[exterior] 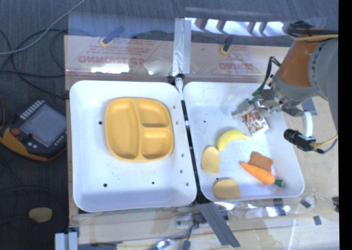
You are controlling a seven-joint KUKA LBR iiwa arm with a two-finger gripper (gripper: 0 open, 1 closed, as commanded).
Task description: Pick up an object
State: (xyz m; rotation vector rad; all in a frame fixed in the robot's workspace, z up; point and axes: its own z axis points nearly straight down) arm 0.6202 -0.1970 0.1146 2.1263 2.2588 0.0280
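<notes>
Two white bins (82, 188) on cardboard-topped bench (132, 54), dark carpet (55, 1) around; jaws (257, 107) at right, state unclear.

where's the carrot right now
The carrot lies in the right bin, near its front right corner, just in front of a brown piece and right of a tan lump.

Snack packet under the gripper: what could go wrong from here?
1. The packet lies tilted and crinkled below the gripper, so it may slip out of a pinch.
2. It sits near the right bin's far wall; a push could slide it there instead of lifting it.
3. The banana lies just beside it and could get nudged.
</notes>
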